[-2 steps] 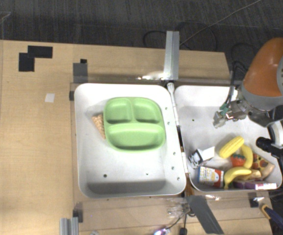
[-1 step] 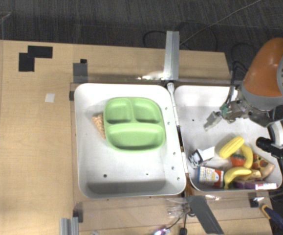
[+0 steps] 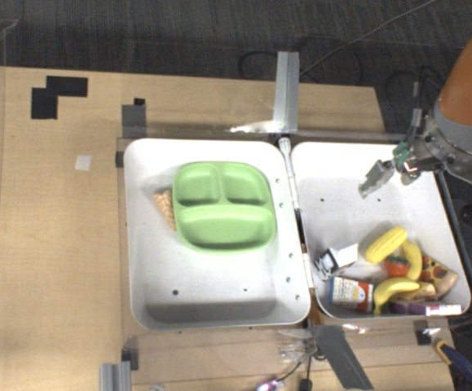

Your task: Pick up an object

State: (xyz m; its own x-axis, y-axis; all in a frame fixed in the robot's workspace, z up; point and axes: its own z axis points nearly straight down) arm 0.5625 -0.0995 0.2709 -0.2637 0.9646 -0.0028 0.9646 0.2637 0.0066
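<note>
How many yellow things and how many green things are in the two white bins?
Yellow: 3, a corn cob and two bananas
Green: 1, a divided plate
Total: 4

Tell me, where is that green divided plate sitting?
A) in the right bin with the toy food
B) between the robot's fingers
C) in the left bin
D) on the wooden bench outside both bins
C: the green divided plate lies flat inside the left bin, apart from the gripper over the right bin.
</note>
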